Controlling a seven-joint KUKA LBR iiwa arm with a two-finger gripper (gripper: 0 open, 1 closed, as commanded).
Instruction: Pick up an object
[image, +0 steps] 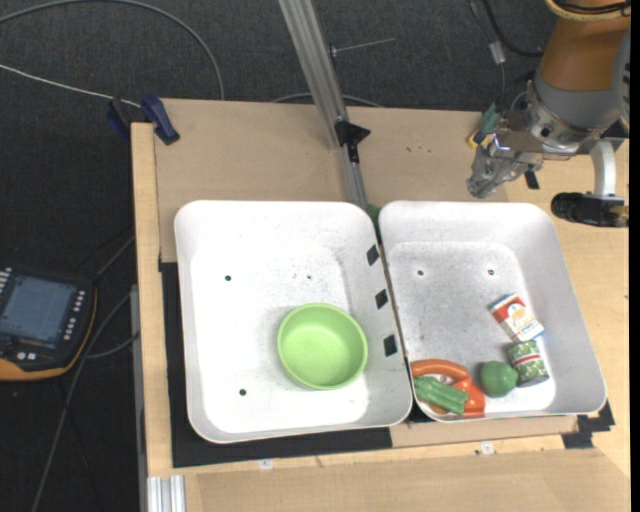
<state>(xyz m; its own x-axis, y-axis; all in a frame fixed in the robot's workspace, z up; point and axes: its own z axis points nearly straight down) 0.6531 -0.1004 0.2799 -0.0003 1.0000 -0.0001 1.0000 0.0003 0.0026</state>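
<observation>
A wooden bench (260, 150) carries two shallow white bins side by side, the left bin (205, 250) and the right bin (545, 250), their inner edges touching along a seam marked by three small black clips. The robot arm (585, 60), grey with an orange band above the wrist, reaches in at the upper right of the right bin, and its claw (487, 180) hangs over bare bench just beyond that bin's far rim, apart from everything inside; nothing sits between its fingers, and whether they stand wide or narrow cannot be told from this angle. A slim metal post (318, 75) slants up from the bench just beyond the far end of the seam. In the left bin, a light green bowl (321, 346) sits upright toward the near side, closer to the seam than to the outer wall. The objects for picking are gathered in the near corner of the right bin: an orange and green toy (442, 388) lies against the near rim beside the seam, a small green ball (497, 378) rests just to its right, a dark green can (530, 362) lies touching the ball on its far side, and a red and white packet (516, 317) sits tilted just beyond the can. Well to the left of the left bin, off the bench, a handheld control pad (40, 320) rests on the dark floor.
</observation>
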